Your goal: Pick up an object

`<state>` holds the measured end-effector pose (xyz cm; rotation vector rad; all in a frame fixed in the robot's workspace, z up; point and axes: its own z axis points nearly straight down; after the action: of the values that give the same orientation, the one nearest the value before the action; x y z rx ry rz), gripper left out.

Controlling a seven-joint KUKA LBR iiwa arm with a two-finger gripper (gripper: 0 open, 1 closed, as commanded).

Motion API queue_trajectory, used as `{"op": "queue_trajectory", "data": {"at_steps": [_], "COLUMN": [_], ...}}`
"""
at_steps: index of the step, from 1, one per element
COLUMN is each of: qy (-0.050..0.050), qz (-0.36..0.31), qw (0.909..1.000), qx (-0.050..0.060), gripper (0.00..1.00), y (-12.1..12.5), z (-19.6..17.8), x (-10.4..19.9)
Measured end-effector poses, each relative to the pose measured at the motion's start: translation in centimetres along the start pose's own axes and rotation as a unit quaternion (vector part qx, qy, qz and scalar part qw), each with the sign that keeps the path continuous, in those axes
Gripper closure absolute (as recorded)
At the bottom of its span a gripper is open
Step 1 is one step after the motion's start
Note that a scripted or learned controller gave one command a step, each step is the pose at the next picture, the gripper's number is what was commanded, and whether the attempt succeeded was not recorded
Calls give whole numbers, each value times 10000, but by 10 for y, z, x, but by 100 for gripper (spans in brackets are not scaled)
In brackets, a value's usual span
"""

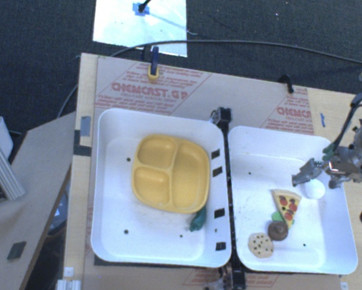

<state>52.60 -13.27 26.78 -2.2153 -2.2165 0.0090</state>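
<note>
So the gripper point(315, 173) sits over the right bin point(258, 150), up near its far right corner, and right under the fingers there's a small white egg-shaped thing point(315, 189) lying on the bin floor. The fingers look spread, one grey finger sticking out to the left of the egg and the other on the right, but I can't see anything actually pinched between them, so I wouldn't call it a grab. The white egg looks like the closest pick: basically straight below the fingertips, touching or nearly touching them, hard to say which from this angle. It's roundish, so no real long axis to line up with, which is handy. The other stuff in that bin lies toward the near edge from the gripper: a pizza slice point(286, 206) with its point aimed at the near edge, a little brown chocolate-looking piece point(278, 231) just below it, and a chocolate chip cookie point(260, 245) closest to the near edge. The left bin point(111, 185) holds a yellow divided plate point(170, 174) with a small green thing point(198, 220) at its near right corner, all well away from the arm. My guess is a short drop and close on the egg does it, though white on white could slip.
</note>
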Motion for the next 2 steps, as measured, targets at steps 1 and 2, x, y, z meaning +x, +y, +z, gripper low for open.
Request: {"op": "queue_trajectory", "data": {"at_steps": [1, 2], "qy": [-10, -2], "qz": [-13, -7], "qw": [10000, 10000], "qx": [-59, -39], "gripper": [0, 0], "y": [2, 0], "z": [-6, 48], "x": [0, 11]}}
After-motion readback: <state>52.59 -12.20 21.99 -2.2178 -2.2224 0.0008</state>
